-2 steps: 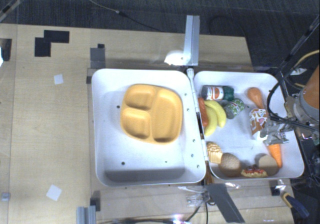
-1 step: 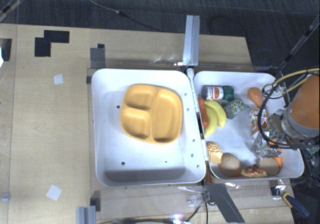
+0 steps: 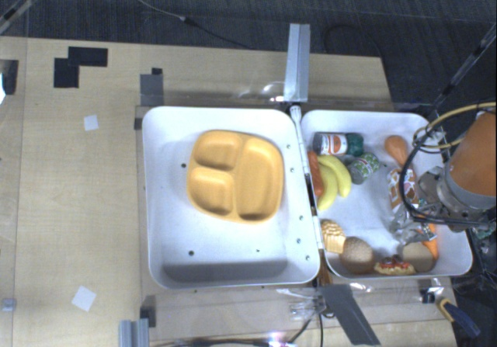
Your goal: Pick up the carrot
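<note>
Partly hidden at the right edge, the arm (image 3: 472,171) shows just its orange band and grey wrist, ringed by black cables. Below it, the gripper (image 3: 409,221) is a tangle of glinting metal low in the right bin (image 3: 353,122); whether its jaws are spread or pressed together cannot be told.

A small orange piece that looks like the carrot (image 3: 430,247) lies just beside the gripper toward the bin's near right corner, largely covered by the wrist, so its shape is hard to read.

Also in this bin are a smooth yellow banana (image 3: 332,180), a slim red item (image 3: 314,173) squeezed against the left wall, a can (image 3: 338,143) lying on its side with a dark label, a knobbly green piece (image 3: 362,166), a glossy orange oval (image 3: 397,148), a pale waffle-textured block (image 3: 333,235), a round brown lump (image 3: 357,251), and a small hot dog (image 3: 394,265).

The left bin (image 3: 167,244) is smooth white plastic with rounded corners and holds a matte yellow divided plate (image 3: 235,175) with three compartments.
</note>
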Controlling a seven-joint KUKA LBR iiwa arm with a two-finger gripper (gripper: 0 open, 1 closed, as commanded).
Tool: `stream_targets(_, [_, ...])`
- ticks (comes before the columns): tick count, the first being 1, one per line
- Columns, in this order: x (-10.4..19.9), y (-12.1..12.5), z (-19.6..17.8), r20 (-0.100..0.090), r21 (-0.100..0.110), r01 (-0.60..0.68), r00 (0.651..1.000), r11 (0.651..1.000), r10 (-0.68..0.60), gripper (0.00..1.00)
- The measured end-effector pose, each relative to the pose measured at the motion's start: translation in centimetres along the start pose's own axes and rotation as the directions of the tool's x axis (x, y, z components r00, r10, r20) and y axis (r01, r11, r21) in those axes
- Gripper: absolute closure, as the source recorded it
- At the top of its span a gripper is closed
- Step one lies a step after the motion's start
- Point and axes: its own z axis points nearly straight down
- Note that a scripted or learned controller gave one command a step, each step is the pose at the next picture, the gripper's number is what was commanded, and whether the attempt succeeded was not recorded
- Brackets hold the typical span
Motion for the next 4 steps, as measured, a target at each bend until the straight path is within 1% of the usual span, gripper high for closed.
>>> stream_targets(1, [-1.9,-0.5,-6.1,0.003,0.002,-0.123,0.992,0.992,0.123,1.00])
stream_targets(2, [-1.0,-0.5,0.1,0.001,0.002,0.116,0.993,0.993,-0.116,1.00])
stream_targets(3, [0.4,0.2,-5.4,0.001,0.003,0.106,0.994,0.994,-0.106,1.00])
stream_targets(4, [-0.3,-0.2,0.1,0.000,0.003,0.240,0.971,0.971,-0.240,1.00])
